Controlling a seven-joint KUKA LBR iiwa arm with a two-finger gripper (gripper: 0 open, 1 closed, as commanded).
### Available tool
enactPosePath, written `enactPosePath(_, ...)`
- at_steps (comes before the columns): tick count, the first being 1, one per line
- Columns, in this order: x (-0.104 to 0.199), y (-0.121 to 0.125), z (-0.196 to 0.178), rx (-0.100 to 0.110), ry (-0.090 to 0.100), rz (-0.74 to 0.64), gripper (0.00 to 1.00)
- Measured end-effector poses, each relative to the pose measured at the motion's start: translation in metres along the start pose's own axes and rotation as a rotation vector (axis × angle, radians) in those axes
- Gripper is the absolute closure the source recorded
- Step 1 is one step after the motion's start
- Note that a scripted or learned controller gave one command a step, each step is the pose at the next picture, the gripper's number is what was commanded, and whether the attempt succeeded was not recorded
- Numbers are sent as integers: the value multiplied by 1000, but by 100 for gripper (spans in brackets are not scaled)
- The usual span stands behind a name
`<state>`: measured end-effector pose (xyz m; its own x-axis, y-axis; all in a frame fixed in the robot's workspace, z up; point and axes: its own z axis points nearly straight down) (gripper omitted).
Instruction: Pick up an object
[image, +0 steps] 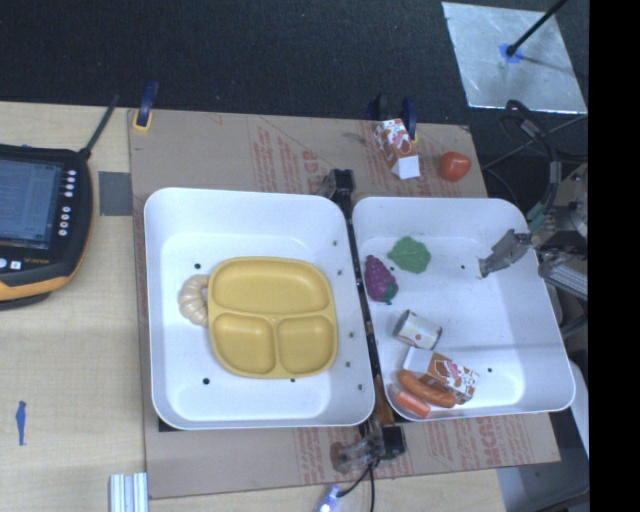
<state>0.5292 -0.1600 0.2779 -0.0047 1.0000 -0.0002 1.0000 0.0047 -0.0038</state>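
Status: the pick has not been made. Every object seen rests in a bin or on the desk (80, 340); none is lifted.

Gripper (497, 256): it stands over the right bin (540, 330), near that bin's right wall and toward its far edge. One grey finger points left toward the bin's middle. Nothing lies between the fingers; whether they are spread or closed cannot be told from this view.

Right bin contents, all candidates for the pick:
- green lump (409, 254), toward the far edge, nearest the gripper yet apart from it.
- purple grapes (379, 279), against the bin's left wall.
- small can (416, 329) lying on its side, near the middle.
- printed packet (453, 377) and orange sausage (420, 392), together at the near-left corner, touching.

Left bin (165, 300): a yellow divided plate (270, 315) fills the centre; a pale bread roll (191, 298) sits at its left edge.

Outside the bins, by the desk's far edge: a small carton (396, 146) and a red ball (454, 165).

Remaining, in my judgement: the whole task — choose an object, descend, close on it, raise it. The green lump appears the shortest reach.
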Motion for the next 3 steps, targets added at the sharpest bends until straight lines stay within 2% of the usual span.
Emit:
enactPosePath(1,59,-6,154,3,1,-2,0)
enactPosePath(2,53,-19,187,1,0,-1,0)
enactPosePath(3,54,25,186,0,0,-1,0)
